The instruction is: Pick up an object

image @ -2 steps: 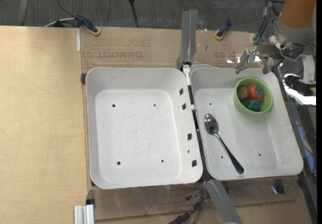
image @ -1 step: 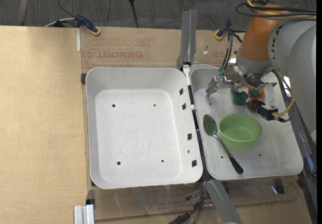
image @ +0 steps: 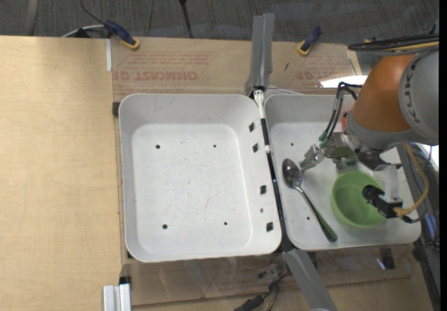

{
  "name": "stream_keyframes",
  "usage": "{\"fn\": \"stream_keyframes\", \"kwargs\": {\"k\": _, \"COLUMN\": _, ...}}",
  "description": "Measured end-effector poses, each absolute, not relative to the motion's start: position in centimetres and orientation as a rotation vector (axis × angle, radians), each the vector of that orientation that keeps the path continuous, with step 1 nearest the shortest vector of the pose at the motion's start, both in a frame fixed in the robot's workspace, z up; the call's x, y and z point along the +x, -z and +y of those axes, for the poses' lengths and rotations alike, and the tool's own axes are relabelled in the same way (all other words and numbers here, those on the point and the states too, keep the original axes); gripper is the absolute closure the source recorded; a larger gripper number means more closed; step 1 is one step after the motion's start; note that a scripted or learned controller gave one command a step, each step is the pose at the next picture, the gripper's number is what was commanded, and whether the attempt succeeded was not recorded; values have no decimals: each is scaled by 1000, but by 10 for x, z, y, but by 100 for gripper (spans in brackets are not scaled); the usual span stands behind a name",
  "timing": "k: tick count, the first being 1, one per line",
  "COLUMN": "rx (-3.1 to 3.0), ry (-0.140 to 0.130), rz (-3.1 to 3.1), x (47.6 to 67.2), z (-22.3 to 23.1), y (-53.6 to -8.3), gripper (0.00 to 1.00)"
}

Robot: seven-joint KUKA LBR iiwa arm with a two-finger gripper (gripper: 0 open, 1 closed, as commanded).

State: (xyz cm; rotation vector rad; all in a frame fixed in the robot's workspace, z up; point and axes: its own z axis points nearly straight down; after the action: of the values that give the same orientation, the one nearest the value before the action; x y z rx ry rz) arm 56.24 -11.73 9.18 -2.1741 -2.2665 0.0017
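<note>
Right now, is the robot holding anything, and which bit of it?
Nothing is seen held. The end effector hangs in the right bin, beside the spoon and green bowl.

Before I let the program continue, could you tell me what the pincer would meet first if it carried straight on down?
Probably the spoon: the pincer hangs just above its bowl end in the right bin, though depth is unclear.

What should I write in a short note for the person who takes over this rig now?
Gripper: low in the right bin, just above the spoon's bowl; nothing seen between its fingers.
Spoon: flat on the right bin's floor, bowl toward the far side, handle toward the near rim.
Green bowl: upright in the same bin, partly under the arm.
Done: nothing lifted yet.
Left: grasp one object, probably the spoon, and raise it.
</note>
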Motion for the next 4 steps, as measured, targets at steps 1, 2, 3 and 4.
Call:
{"fn": "stream_keyframes", "kwargs": {"k": 1, "rx": -2367, "ry": -1, "rz": -2066, "x": 617, "z": -104, "y": -92, "gripper": 0}}
{"fn": "stream_keyframes", "kwargs": {"k": 2, "rx": -2263, "ry": -1, "rz": -2179, "x": 519, "z": -135, "y": -92, "gripper": 0}}
{"fn": "stream_keyframes", "kwargs": {"k": 3, "rx": -2154, "ry": 12, "rz": -2286, "x": 481, "z": -214, "y": -93, "gripper": 0}}
{"fn": "stream_keyframes", "kwargs": {"k": 4, "rx": -2029, "ry": 0, "rz": -2398, "x": 543, "z": -140, "y": -92, "gripper": 0}}
